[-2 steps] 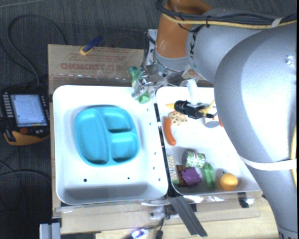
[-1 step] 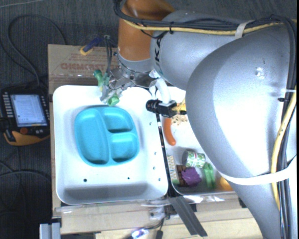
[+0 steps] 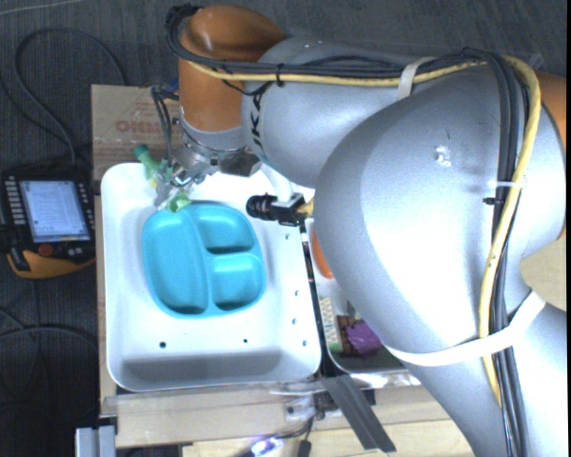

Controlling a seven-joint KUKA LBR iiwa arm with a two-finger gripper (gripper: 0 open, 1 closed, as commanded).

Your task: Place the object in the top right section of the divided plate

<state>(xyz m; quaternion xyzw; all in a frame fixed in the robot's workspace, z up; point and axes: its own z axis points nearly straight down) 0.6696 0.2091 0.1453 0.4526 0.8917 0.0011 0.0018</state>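
Camera view: end effector (image 3: pixel 171 187) – pinching a green object (image 3: pixel 158 168).
Position: over the blue divided plate's (image 3: pixel 206 258) upper-left rim.

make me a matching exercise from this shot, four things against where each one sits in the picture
Things:
1. divided plate
2. gripper
3. handheld control pendant
4. purple object

Places:
A. on the dark floor left of the bench
B. in the right bin, beside the arm's grey body
C. flat in the left bin
D. above the plate's upper left rim

Pairs: 1-C, 2-D, 3-A, 4-B
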